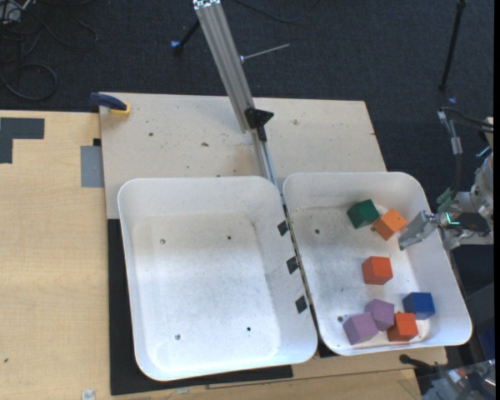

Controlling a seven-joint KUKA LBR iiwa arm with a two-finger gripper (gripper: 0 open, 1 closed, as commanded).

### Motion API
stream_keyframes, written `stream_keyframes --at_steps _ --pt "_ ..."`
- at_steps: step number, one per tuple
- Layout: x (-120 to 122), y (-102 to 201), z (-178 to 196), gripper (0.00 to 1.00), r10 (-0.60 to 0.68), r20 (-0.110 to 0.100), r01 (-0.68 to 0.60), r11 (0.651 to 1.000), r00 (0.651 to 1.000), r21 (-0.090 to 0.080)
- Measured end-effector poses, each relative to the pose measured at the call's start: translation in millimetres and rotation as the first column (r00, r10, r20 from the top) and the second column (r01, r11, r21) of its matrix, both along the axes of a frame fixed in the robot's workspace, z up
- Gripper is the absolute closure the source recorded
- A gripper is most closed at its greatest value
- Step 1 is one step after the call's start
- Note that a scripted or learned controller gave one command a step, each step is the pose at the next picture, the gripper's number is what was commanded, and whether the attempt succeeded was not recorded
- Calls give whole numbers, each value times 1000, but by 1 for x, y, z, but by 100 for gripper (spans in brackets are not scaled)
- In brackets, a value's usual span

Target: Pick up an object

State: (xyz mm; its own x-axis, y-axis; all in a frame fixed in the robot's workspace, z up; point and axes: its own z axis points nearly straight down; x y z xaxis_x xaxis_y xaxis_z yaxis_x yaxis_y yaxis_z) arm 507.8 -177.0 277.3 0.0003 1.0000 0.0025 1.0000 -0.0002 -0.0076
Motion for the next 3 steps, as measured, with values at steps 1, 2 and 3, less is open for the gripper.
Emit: stream_keyframes --at_steps 1,2,3 --pt "1 -1 2 0 -1 5 1 1000 1000 -1" --pt "4 -9 -55 0 -1 -1 1 1000 1000 0" --pt "-6 -13 -114 0 -1 -2 1 1000 1000 1"
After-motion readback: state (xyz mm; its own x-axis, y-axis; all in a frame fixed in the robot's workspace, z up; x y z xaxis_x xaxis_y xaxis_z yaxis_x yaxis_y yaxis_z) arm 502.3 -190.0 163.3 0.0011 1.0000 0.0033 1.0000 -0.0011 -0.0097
